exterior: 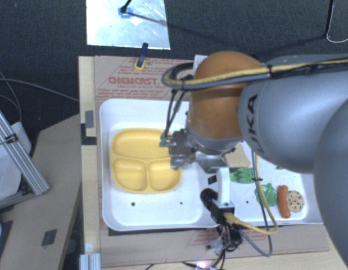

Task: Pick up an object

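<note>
A yellow divided plate [137, 157] lies in the left white bin [106, 173]. My gripper [178, 152] hangs low over the plate's right edge, under the orange wrist band, and the wrist hides most of it. In the right bin [247, 211] lie a green leafy piece [241, 176], a second green piece [267, 194], an orange sausage [283, 201] and a round cookie [295, 201]. A tan flat piece [236, 158] peeks out just right of the wrist.
The big grey arm covers the upper part of the right bin. Both bins rest on a cardboard sheet [129, 80]. A small blue and yellow item [141, 57] lies beyond its far edge. Metal framing [16, 151] stands at the left.
</note>
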Available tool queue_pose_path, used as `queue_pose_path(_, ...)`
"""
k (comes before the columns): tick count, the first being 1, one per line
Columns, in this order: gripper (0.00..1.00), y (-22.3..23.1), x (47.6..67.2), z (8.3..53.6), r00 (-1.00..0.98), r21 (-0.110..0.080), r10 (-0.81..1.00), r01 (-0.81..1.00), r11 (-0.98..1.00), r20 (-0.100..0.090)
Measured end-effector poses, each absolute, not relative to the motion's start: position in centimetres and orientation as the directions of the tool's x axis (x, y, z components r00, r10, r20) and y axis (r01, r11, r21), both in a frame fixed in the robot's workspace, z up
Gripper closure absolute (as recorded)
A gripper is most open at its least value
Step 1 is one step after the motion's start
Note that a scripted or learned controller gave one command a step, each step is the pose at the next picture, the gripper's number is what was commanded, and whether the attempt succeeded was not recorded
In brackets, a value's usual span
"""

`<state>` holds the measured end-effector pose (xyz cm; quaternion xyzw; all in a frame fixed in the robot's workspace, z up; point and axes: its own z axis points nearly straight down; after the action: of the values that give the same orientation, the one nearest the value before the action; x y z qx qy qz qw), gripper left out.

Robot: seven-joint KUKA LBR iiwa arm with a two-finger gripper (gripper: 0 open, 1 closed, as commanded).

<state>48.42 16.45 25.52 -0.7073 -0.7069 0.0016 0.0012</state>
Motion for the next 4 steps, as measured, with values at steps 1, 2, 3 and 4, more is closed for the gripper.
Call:
queue_pose_path(1, 1.00, 11.1, 48.7, 24.0, 0.004, -0.001, 1.000, 1.000, -0.004, 0.000)
queue_pose_path(2, 1.00, 6.5, 48.8, 36.4, 0.002, 0.011, 1.000, 1.000, -0.002, 0.001)
queue_pose_path(3, 1.00, 0.4, 51.3, 29.1, 0.005, -0.002, 1.000, 1.000, -0.005, -0.002)
queue_pose_path(4, 1.00, 5.8, 50.1, 17.9, -0.007, -0.007, 1.000, 1.000, 0.007, 0.002)
